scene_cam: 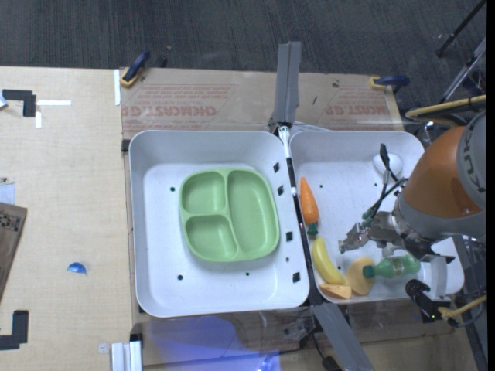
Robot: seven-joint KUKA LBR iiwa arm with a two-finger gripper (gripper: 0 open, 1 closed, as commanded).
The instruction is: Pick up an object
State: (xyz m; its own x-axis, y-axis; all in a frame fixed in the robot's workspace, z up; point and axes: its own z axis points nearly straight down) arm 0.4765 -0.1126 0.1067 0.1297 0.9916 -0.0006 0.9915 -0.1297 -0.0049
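Looking past the carrot [308,200], you see the arm hide part of the bottle [394,267]; the gripper [357,238] looks slightly open, holding nothing.

Red printed lettering runs across the brown cardboard sheet [232,103] lying behind the two white bins, far up and to the left of the gripper [352,240]. It appears reversed or upside down from this angle; a word resembling "CHEMGAS" may be guessed at, but it cannot be read with confidence. No other legible text appears.
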